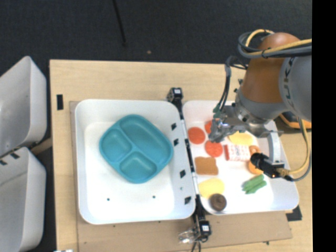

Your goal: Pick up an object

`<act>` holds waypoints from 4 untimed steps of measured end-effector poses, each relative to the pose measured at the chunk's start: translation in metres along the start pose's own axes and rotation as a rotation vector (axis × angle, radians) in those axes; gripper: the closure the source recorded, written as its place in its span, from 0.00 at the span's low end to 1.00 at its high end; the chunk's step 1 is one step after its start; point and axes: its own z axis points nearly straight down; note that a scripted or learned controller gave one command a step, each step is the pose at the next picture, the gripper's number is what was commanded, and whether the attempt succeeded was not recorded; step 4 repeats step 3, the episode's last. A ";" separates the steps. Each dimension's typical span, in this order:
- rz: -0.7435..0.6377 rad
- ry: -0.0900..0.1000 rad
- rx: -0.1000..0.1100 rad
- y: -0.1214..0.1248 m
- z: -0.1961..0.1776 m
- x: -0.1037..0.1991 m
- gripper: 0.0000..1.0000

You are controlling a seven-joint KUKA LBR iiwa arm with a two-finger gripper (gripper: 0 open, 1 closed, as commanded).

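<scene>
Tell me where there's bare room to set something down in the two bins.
Left bin: bare floor in a strip along the near wall, below the blue tray, and a narrower one along the left wall. Right bin: crowded, toy food packed from the divider to under the gripper; little bare floor.

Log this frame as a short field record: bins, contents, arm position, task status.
left bin: holds a blue divided plate
right bin: toy food, including two red-orange discs, a brown slab, a yellow piece, a brown round piece, a green piece, a red-and-white packet
arm: reaches in from the right
gripper: low over the right bin, beside the discs
task status: nothing seen held
</scene>
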 end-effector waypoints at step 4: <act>-0.001 0.000 -0.001 0.005 -0.011 0.011 1.00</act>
